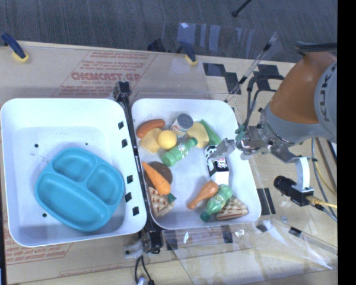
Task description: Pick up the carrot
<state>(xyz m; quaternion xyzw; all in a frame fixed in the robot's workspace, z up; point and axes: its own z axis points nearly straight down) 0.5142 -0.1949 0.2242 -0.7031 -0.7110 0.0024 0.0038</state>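
Camera view: carrot (156, 179) lies slantwise at right bin's (244, 183) left wall, atop brown disc (164, 171); gripper (216, 154), closure indiscernible, should travel left and straddle its midsection

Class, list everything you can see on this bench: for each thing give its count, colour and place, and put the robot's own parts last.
Bins: 2, white, side by side on the bench.
Divided plate: 1, blue, in the left bin.
Carrot: 1, orange, lower left of the right bin.
Lemon: 1, yellow, upper part of the right bin.
Bottles: 2, green, right bin, one central, one lower right.
Clamps: 2, blue and yellow, bench's far edge.
Arm: 1, grey and orange, at right.
End effector: 1, dark, over the right bin's right side.
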